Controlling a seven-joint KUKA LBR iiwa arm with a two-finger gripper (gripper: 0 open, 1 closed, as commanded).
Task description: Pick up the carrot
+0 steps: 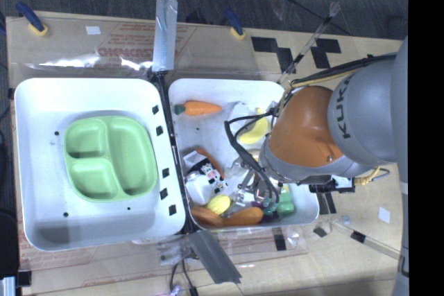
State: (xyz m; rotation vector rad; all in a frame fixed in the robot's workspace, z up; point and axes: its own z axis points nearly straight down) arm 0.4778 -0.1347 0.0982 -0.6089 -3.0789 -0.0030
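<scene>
At the near edge of the right bin [208,88], a cluster of toy foods lies packed along the wall: an orange sausage-like piece [239,217], a yellow lemon [219,204] just above it, and a green piece [284,204] at the right end. The hand [251,192] hangs low over this cluster, its metal parts mixed with the clutter, and whether its fingers are spread or pressed together cannot be told; nothing can be seen pinched between them. Just to its left sits a small white block with dark markings [207,180], with a reddish piece [206,157] beside it. Above the hand, the arm's orange band [305,125] and grey body [368,114] cover the right half of this bin, with black cables looping across a yellow object [253,132] partly hidden under them. Farther back, the carrot [200,108] lies on its side near the far left corner of the right bin, well apart from the hand, its green stub pointing left. In the left bin [41,170] rests a green divided plate [109,157] with three compartments. Beyond both bins, blue clamps [31,17] grip the counter's [104,45] far edge.
</scene>
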